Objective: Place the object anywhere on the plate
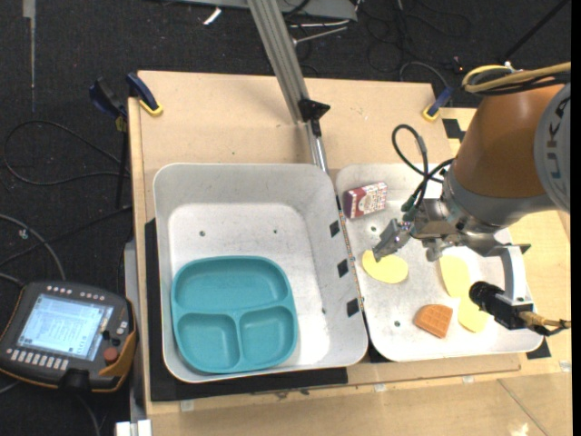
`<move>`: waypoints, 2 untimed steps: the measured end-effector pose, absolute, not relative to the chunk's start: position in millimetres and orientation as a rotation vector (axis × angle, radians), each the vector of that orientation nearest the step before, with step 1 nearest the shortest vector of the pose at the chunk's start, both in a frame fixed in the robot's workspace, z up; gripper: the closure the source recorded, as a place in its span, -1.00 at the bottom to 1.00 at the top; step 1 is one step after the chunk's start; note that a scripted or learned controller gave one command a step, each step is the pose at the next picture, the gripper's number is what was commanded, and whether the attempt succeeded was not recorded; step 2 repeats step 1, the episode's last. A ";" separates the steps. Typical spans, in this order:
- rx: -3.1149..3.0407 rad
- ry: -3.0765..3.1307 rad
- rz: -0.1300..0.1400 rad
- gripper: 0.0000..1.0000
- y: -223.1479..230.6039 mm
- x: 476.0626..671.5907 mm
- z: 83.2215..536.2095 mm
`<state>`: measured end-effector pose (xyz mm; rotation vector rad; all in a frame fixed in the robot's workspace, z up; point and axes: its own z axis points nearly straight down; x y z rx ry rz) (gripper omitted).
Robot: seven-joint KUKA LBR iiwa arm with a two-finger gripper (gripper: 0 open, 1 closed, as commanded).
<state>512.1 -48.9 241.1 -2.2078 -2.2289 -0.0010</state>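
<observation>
A teal three-compartment plate (234, 312) lies in the left bin (182, 198), toward its front. My gripper (392, 240) hangs low over the right bin (386, 339), its fingers just above a flat yellow heart-shaped piece (388, 269). Whether the fingers touch that piece I cannot tell. A small maroon and white carton (365, 200) lies at the back left of the right bin. An orange waffle-like piece (434, 320) sits near the front. Two pale yellow pieces, one (453, 274) and another (471, 317), lie to the right, partly under the arm.
The grey and orange arm (508, 153) covers the right bin's back right part. A slanted metal pole (286, 57) runs above the gap between the bins. A pendant with a lit screen (64, 330) rests at the left on the floor.
</observation>
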 end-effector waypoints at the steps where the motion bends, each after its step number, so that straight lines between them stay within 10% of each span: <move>1: -2.220 -2.224 0.000 1.00 -53.7 512.8 252.0; 2: -2.220 -2.224 0.000 1.00 -53.7 512.8 252.0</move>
